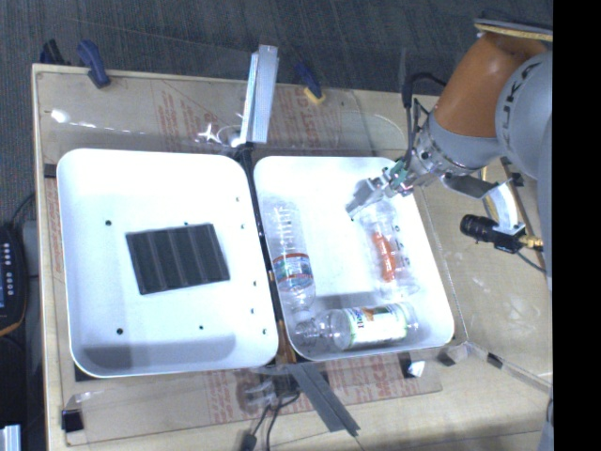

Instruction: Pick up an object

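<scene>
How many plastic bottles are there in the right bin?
3. One bottle lies along the right bin's left wall, one along its near wall, and one toward the right, just below the gripper. None seems hidden.

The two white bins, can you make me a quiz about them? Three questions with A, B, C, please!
1. Where is the dark ribbed rectangular mat?
A. left white bin
B. right white bin
C. on the bench

2. How many clear plastic bottles lie in the right white bin?
A. one
B. three
C. six

3. Where is the robot's gripper?
A. over the right bin's top right part
B. over the left bin
C. off the bench

Answers:
1 A, the dark ribbed rectangular mat lies in the left white bin.
2 B, three clear plastic bottles lie in the right white bin.
3 A, the gripper hangs there.
</scene>
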